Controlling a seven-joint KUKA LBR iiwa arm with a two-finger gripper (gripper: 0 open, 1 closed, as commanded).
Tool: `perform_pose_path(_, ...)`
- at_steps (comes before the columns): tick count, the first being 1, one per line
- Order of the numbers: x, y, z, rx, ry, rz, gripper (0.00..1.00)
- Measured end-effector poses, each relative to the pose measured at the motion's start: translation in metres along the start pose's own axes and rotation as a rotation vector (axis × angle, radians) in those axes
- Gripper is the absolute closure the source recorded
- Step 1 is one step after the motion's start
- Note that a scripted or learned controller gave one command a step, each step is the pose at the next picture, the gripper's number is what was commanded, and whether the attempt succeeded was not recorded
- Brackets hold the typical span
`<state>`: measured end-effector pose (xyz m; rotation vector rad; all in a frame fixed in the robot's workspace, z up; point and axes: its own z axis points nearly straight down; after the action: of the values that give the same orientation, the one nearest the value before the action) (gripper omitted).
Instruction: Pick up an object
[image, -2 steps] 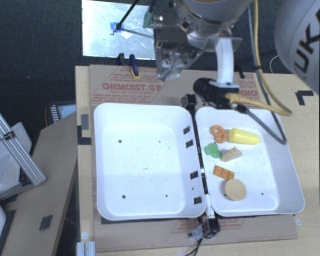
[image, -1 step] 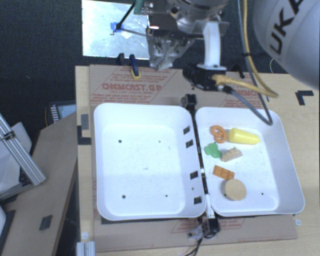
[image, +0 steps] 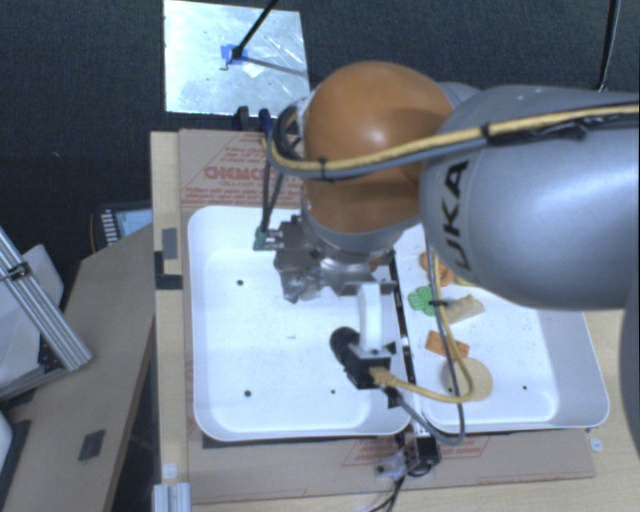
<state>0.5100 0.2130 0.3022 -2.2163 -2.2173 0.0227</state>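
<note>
Camera view, gripper (image: 300, 278) above left bin (image: 228, 345), opening indiscernible, orange piece (image: 446, 346) lying aslant

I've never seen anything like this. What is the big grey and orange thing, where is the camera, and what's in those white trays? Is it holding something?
The big grey shape with the orange dome is a robot arm, reaching in from the picture's right. The one camera is fixed above the bench and looks down at a slant. At the arm's tip is its end effector, the part meant to grasp things. It hangs over the left-hand white bin. The right-hand white bin holds a few small items: a green piece, an orange piece and a tan disc. I see nothing held, though the arm hides much of the end effector.
</note>
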Motion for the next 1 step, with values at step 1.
perform_pose_path(1, -0.0113, 0.0727, -0.0638, -0.025, 0.008, 0.001, 1.0)
